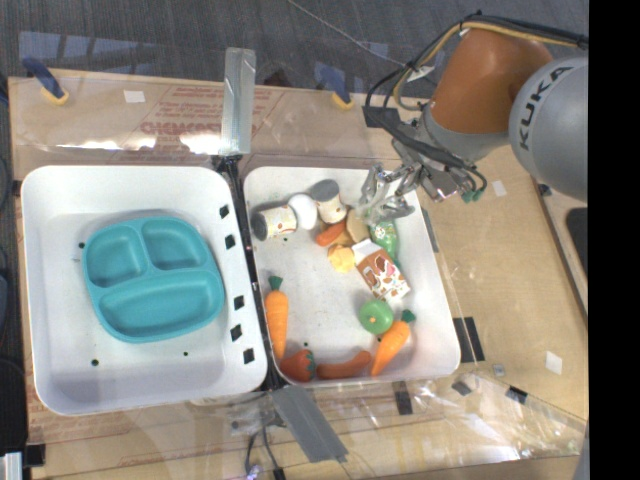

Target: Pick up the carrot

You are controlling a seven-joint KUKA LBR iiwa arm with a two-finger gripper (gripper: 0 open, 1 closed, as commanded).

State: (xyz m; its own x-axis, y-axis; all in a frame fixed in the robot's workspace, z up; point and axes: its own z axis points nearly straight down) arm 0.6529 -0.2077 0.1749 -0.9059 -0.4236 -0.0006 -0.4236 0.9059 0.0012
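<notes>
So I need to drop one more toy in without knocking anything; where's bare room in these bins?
Left bin: bare strips border the teal tray, widest along the near edge. Right bin: one bare patch between the left carrot, the snack box and the green apple. Its far end, under the hand, is crowded.

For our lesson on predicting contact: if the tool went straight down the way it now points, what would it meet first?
Most likely the green packet directly under the tool at the right bin's far right corner, not either carrot. Depth is hard to judge in this slanted view.
</notes>
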